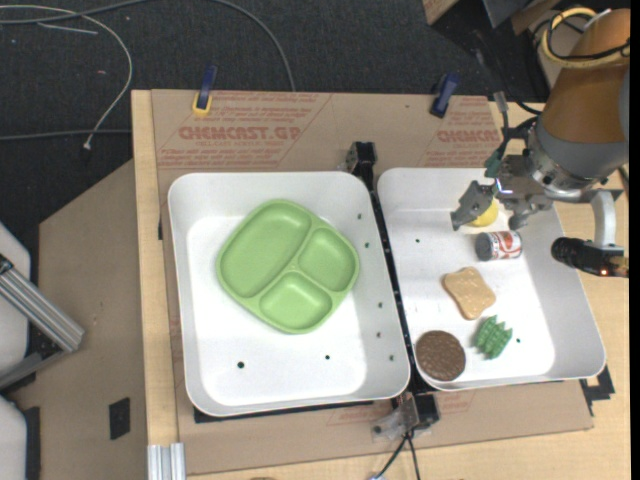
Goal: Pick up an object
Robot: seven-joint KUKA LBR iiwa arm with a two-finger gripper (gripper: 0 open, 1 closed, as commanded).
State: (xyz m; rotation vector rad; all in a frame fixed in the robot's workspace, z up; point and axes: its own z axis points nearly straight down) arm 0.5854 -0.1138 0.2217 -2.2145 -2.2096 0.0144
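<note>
The right bin point(570, 308) holds a small yellow object point(485, 207) near its back, a red and white can point(499, 246) lying on its side, a tan slice of toast point(468, 291), a green spiky toy point(492, 336) and a brown round disc point(440, 354). My gripper point(495, 213) hangs over the back of this bin, open. One grey finger point(467, 214) is left of the yellow object and the other is to its right, above the can. The yellow object sits partly under the gripper's body, closer to the left finger.
In the left bin point(190, 268) lies a green divided plate point(288, 265). Both bins rest on a cardboard sheet point(150, 168) held by blue clamps at the back. The arm's grey and orange wrist point(585, 98) stands over the right bin's far corner.
</note>
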